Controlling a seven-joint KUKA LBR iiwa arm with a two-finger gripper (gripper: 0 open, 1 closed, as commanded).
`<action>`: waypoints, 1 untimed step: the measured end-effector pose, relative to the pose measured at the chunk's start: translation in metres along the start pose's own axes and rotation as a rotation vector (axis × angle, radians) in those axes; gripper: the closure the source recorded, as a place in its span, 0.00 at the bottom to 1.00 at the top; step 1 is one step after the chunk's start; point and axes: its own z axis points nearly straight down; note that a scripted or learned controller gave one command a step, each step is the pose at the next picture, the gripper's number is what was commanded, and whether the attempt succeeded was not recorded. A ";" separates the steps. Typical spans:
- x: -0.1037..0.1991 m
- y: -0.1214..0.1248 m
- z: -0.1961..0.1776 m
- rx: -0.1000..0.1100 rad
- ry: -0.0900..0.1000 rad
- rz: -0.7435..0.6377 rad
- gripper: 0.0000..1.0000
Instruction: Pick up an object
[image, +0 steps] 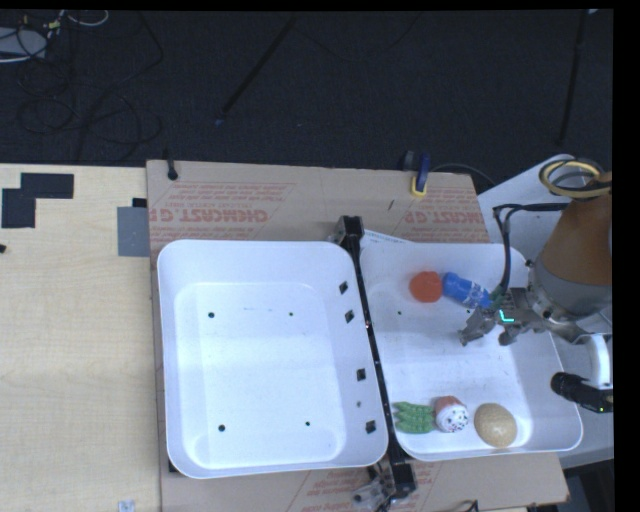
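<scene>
The end effector (487, 332) hangs over the right side of the right bin (420, 440), its two dark fingers (470, 335) splayed apart with nothing between them, so it stands open. A small green light glows on its body just right of the fingers. Behind it the grey wrist and the orange band of the arm (585, 240) come in from the right edge.

Just to the left of the fingers and a little farther back lies a blue object (464, 289), tilted, its near end close to the fingertips though I cannot tell if they touch. Touching its left end sits an orange ball (426, 286). Both rest on the bin floor in its far half.

Along the near wall of the same bin lie three more things in a row: a green toy (412, 416) at the left, a white ball with red marks (451, 414) right beside it, and a tan egg-shaped object (495, 424) at the right.

The left bin (180, 300) lies beside it, the two meeting at a dark seam with clips. Both bins stand on brown cardboard (250, 200) laid over the pale wooden tabletop (70, 350).
</scene>
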 end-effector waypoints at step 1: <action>0.000 0.000 0.000 0.000 0.000 0.000 0.00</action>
